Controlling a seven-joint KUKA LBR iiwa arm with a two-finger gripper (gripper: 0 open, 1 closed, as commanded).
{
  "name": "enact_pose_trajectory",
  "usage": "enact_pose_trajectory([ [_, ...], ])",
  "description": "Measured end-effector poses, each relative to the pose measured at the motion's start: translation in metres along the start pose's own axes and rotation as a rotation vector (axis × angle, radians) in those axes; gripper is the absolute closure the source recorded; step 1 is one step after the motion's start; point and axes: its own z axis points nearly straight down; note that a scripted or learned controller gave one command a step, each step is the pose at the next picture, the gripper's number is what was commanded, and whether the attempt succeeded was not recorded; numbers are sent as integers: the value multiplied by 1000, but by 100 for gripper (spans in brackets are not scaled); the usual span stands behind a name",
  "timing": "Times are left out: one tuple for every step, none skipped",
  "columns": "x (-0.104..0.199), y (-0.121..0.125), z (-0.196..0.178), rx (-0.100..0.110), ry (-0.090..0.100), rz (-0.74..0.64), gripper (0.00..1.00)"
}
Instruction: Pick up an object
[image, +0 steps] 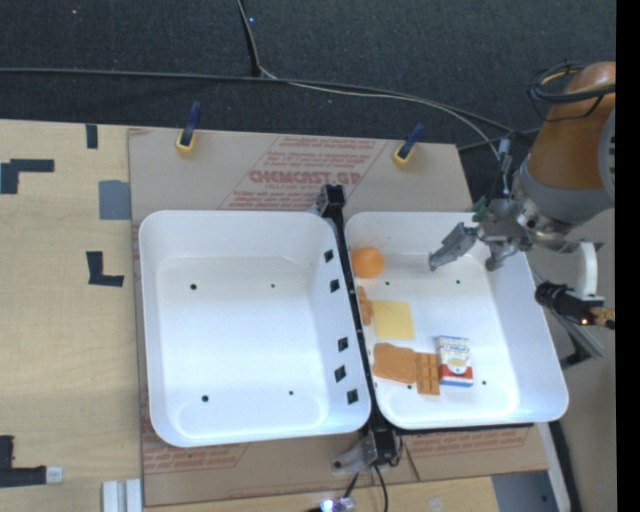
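1. I see the end effector (472, 250) over the far part of the right bin (530, 330), near the far right corner of the table (60, 300). Its two fingers are spread apart, one pointing toward the middle of the bin and one toward the bin's right wall, and nothing sits between them.
2. The grey arm with the orange band (575, 110) comes in from the right edge of the table.
3. In the right bin I count several things. An orange ball (368, 262) lies at the far left side of this bin, just beside the divider between the two bins.
4. A yellow flat square (392, 320) lies near the middle of the bin, nearer to me than the ball.
5. An orange-brown flat piece (400, 364) lies at the near left part of the bin, touching or almost touching a small carton (455, 361) with white, red and blue print.
6. The end effector is well apart from all these things.
7. The left bin (160, 300) stands beside the right one, their walls touching.
8. Two yellow clamps (186, 140) hold the cardboard sheet (300, 170) at the far edge of the table.
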Motion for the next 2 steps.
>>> enact_pose_trajectory([
  [38, 5, 140, -2, -3, 3, 0],
  [40, -32, 148, -10, -7, 6, 0],
])
